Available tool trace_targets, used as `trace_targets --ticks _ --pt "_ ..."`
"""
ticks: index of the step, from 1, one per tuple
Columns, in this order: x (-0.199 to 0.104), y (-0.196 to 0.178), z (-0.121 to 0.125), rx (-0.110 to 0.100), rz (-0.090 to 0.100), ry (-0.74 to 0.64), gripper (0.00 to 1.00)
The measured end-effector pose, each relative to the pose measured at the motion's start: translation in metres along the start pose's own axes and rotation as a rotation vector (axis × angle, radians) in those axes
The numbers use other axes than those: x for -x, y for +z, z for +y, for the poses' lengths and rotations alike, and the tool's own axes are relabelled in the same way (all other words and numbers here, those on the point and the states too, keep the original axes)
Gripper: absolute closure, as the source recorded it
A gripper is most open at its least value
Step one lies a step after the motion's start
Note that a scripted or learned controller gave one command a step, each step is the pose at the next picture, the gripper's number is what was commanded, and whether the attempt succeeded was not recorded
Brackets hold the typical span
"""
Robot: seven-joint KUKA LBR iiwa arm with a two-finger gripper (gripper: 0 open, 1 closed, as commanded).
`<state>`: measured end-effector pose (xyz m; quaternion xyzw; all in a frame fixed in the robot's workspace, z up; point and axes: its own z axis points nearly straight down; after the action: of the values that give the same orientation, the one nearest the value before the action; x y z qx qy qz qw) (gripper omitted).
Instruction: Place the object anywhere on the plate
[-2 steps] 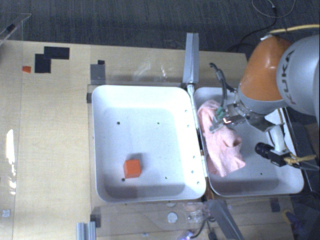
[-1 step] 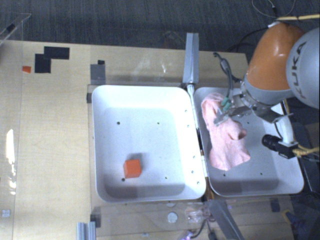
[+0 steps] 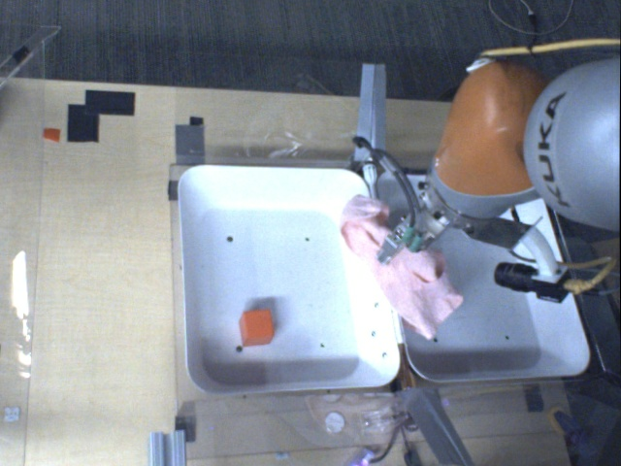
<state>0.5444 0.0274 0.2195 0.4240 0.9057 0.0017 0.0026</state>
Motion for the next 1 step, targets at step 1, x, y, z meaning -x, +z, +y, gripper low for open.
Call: trace_targets --ticks 1 --pt "-0.0536 -0.0117 0.0169 0.003 -0.001 -0.403 1.00"
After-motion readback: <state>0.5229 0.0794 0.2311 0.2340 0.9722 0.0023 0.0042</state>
